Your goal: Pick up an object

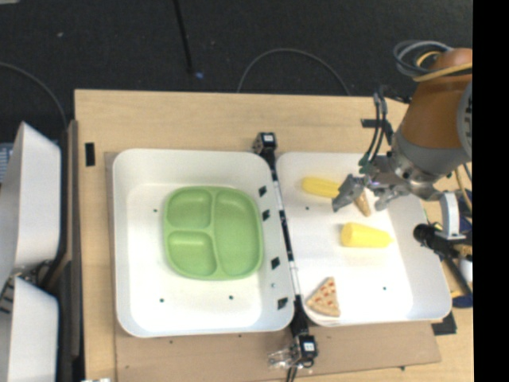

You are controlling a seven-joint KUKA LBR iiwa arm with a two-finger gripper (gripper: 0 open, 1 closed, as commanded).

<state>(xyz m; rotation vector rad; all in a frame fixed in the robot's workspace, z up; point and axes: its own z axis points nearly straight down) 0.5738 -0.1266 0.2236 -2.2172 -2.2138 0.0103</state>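
Grey tool [364, 194] — fingers spread — over a tan piece [363, 204].

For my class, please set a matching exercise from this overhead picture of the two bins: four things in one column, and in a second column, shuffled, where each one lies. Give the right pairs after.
Things:
1. green divided plate
2. pizza slice
3. yellow wedge
4. gripper

Places:
A. near the front edge of the right bin, by the divider
B. middle of the right bin
C. middle of the left bin
D. over the back part of the right bin, beside a yellow piece

Pairs: 1-C, 2-A, 3-B, 4-D
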